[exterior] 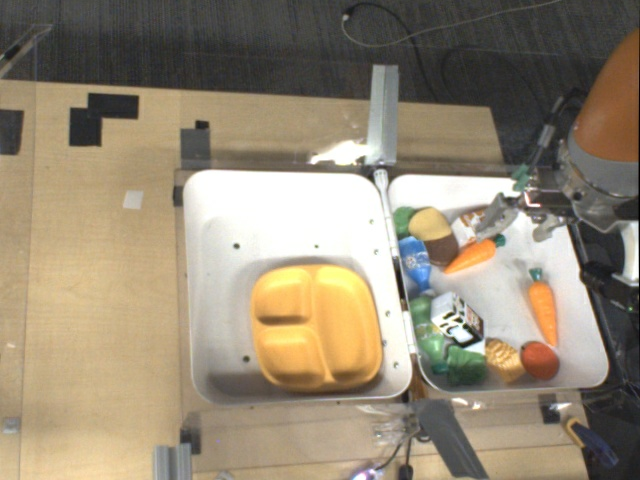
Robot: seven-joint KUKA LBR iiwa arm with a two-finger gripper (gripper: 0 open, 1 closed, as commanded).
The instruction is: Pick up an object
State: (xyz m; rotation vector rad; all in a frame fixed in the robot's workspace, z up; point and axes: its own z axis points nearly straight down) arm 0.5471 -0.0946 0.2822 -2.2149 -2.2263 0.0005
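Observation:
My gripper [520, 222] hangs over the back right part of the right bin [590, 298], open, with nothing between its fingers. One finger [493, 213] reaches left, just above an orange carrot [470, 257] lying at a slant. A second carrot [543, 309] lies near the right wall, and a red round fruit [540, 360] sits in the front right corner. Along the left wall are a tan and brown piece [432, 231], a blue packet [414, 259], a black and white box [459, 320] and green pieces [442, 356].
The left bin [230, 218] holds a yellow divided plate [315, 324] in its front half. A metal post [384, 118] stands behind the wall between the bins. The orange band of the arm [612, 118] rises at the right edge.

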